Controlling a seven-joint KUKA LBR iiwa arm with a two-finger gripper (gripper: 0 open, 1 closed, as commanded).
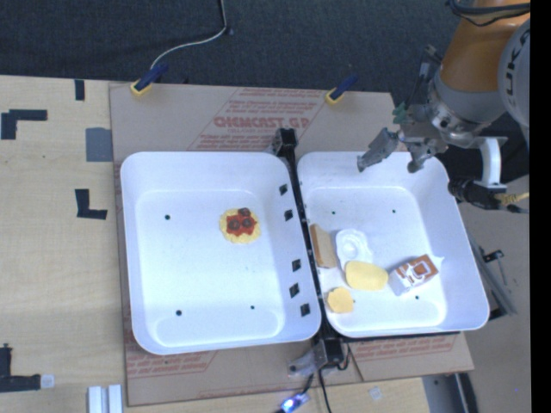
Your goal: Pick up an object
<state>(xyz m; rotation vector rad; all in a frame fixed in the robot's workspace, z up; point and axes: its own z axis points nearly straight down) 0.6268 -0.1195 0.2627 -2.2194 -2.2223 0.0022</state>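
The grey two-finger gripper (396, 156) is seen hovering with fingers spread apart and nothing between them over the right white plastic bin's (461, 231) far edge. A smooth yellow oval toy (367, 275), lying near the bin's front, is judged light, rigid, slippery, best pinched across its narrow width.

Bench top: pale wood-look bench (52, 256), black tape marks (86, 203) scattered along its left side
Board: brown cardboard sheet (250, 123) with red print, lying under both bins
Clamps: blue-and-yellow clamp (148, 79) on the board's far left corner, another clamp (343, 87) at the far right
Cable: white cable (207, 31) snaking off across the dark floor (112, 15)
Divider: black clips (295, 265) running down the seam between the bins
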